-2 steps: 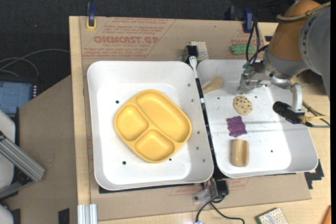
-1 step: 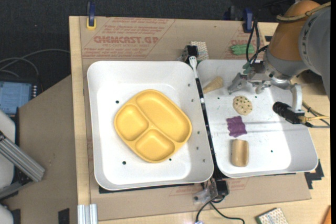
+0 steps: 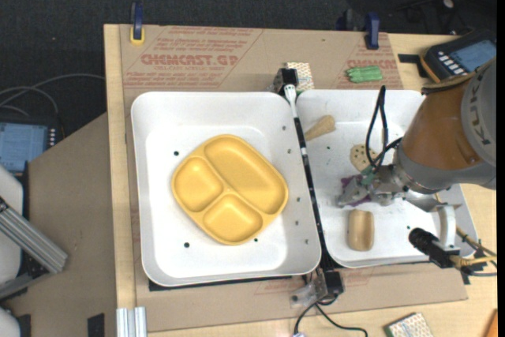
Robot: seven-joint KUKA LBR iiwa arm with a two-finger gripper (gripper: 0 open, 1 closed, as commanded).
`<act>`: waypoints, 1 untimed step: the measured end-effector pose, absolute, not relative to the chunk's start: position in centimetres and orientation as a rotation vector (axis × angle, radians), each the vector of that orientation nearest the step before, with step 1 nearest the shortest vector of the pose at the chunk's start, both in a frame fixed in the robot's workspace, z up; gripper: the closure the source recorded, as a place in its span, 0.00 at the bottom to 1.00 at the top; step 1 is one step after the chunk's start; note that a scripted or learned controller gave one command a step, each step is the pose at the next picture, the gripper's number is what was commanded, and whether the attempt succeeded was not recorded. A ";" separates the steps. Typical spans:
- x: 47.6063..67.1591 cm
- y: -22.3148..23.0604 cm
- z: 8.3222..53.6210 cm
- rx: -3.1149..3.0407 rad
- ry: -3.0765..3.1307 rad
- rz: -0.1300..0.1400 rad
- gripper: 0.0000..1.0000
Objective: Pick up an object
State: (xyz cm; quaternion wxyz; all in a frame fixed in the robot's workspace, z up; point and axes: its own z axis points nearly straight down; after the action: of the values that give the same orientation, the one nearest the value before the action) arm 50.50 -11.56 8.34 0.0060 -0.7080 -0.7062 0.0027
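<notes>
My gripper (image 3: 365, 192) hangs low over the middle of the right bin (image 3: 331, 249), with the arm coming in from the right. A tan, loaf-shaped object (image 3: 360, 230) lies just in front of it, apart from it. A round, pale, dotted disc (image 3: 360, 156) lies just behind it, partly covered by the black cable. A small purplish thing (image 3: 348, 185) sits at the gripper's left side; whether it is held is unclear. A light wooden block (image 3: 319, 127) rests in the bin's far left corner.
The left bin (image 3: 150, 122) holds a yellow three-compartment plate (image 3: 229, 187). A green object (image 3: 364, 74) lies on the cardboard behind the right bin. Clamps and a small checkered item (image 3: 298, 76) stand at the back between the bins.
</notes>
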 end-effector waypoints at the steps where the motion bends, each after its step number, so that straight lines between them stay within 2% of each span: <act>1: 54.6 -11.6 8.5 -2.223 -2.226 -0.003 0.00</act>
State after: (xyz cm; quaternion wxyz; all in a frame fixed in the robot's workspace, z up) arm 54.61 -11.58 8.46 -0.0021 -0.7067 -0.7075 -0.0008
